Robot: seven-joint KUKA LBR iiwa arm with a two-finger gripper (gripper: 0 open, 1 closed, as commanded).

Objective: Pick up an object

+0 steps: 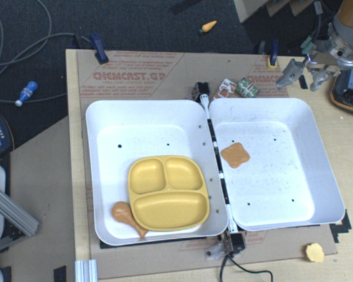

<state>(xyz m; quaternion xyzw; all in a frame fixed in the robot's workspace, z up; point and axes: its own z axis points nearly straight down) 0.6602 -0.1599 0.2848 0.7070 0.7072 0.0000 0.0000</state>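
Observation:
A flat brown toast-like piece (235,154) lies in the right bin (306,128), near its left wall. In the left bin (106,134) sits a yellow divided plate (167,191), with a brown drumstick-shaped piece (127,215) against its lower left edge. My gripper (302,74) hangs at the upper right, above the bench beyond the right bin's far corner. Its fingers are spread apart with nothing between them.
Small wrapped items (238,88) lie on the board just behind the bins' joint. A yellow lump (314,252) rests by the front right corner. On the floor are an orange piece (208,26), a blue bottle (27,91) and cables. Blue clamps (97,48) grip the board's back edge.

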